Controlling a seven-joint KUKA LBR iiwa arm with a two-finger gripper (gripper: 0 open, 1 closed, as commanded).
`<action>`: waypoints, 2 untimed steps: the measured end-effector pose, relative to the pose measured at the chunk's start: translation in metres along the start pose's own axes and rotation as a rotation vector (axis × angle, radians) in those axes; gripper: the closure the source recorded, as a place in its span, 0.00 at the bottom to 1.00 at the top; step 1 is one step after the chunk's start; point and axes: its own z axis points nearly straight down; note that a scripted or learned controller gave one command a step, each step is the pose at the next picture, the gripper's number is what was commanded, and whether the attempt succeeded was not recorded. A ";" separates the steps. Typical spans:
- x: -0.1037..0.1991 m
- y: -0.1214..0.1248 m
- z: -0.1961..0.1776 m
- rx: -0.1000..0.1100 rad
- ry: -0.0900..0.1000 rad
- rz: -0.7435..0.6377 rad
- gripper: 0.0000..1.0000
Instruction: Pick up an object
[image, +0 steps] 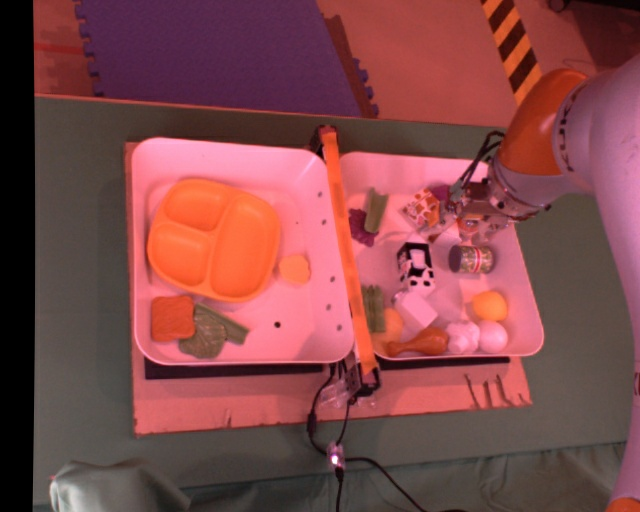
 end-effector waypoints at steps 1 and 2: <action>-0.001 -0.001 -0.009 0.004 0.001 0.003 1.00; -0.001 -0.002 -0.056 0.001 0.001 0.000 1.00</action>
